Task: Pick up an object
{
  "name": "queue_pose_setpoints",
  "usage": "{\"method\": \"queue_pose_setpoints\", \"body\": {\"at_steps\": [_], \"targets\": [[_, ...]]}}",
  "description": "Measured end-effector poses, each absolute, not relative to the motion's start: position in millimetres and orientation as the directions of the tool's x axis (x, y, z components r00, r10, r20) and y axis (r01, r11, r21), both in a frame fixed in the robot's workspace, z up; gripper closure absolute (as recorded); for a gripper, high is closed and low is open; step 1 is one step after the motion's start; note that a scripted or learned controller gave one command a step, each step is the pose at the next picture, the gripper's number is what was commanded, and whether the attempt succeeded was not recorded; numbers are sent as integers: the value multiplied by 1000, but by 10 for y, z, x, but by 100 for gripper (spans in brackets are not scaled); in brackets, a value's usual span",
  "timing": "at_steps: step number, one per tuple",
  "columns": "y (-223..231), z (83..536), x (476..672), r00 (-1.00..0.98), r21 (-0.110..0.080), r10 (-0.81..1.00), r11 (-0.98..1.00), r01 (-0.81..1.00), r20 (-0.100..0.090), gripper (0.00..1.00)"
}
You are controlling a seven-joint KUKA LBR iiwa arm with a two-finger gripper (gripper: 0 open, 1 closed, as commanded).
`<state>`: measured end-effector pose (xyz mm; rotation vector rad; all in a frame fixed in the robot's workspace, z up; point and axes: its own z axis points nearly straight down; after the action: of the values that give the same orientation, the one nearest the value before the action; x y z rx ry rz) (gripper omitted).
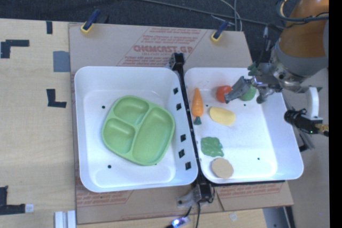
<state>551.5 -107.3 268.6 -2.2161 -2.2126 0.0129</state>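
Two shallow white plastic bins sitting side by side on a sheet of brown cardboard [160,45], itself lying on a pale wooden bench [32,131].

In the left bin [88,168]: a light green plastic plate with three compartments [139,130], lying flat near the middle.

In the right bin [283,163]: an orange toy carrot [197,102] lying close beside the left wall; a red toy tomato [223,93] towards the far side; a small round green toy [248,94] just right of the tomato; a yellow oval toy [222,115] lying near the centre; a flat dark green leafy toy [211,146] nearer; and a round tan cookie-like toy [222,168] resting at the near edge, just beside the leafy piece.

Reaching in from the right, the grey arm with its orange band [311,8], bending down over the far right part of the right bin. Hovering there, the two-finger gripper [247,87], its dark tip lying between the tomato and the green toy, overlapping both. Whether wide or narrow, and whether touching either toy: cannot tell.

Two yellow-and-blue clamps [90,23] pinning the far edge of the cardboard.
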Motion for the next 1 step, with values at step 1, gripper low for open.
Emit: {"method": "queue_pose_setpoints", "body": {"at_steps": [1], "targets": [[-1070, 2744, 5536, -1, -1, 1000, 1, 1000, 0, 0]]}}
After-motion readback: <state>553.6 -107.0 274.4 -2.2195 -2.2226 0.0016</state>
